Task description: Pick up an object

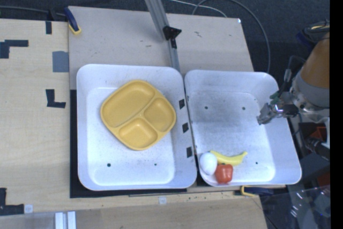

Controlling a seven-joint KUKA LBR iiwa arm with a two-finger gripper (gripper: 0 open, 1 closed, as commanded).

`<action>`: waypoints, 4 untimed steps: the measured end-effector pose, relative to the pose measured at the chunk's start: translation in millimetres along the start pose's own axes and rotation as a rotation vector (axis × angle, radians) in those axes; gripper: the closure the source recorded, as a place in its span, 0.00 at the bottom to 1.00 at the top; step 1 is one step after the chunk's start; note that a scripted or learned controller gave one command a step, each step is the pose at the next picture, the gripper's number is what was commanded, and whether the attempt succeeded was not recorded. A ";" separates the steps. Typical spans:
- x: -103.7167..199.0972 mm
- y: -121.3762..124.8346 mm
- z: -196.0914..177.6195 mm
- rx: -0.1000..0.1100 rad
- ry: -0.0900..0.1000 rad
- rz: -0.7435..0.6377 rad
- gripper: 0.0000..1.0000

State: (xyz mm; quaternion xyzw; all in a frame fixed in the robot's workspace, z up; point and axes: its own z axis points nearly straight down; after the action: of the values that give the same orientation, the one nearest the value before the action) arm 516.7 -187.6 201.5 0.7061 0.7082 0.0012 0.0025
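In the right bin (236,88), near its front edge, lie a yellow banana (230,157), a white egg-like ball (208,162) and a red pepper (224,173), all close together. My gripper (266,115) hangs over the right bin's right side, well behind and to the right of those objects. Nothing shows between its fingers. The arm with its orange band (320,64) comes in from the right edge.
The left bin (91,163) holds a yellow sectioned plate (138,114). A metal pole (154,0) slants down from the top to the divide between the bins. Cables run across the bench behind the right bin.
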 end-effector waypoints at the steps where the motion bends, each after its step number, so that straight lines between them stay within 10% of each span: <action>1: 0.1 -0.6 -63.4 -0.001 -0.001 0.001 1.00; 4: 148.9 31.2 -54.4 0.006 0.003 -0.005 1.00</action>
State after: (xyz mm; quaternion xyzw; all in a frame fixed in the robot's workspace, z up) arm 547.2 -38.5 255.9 0.7044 0.7098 0.0001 -0.0007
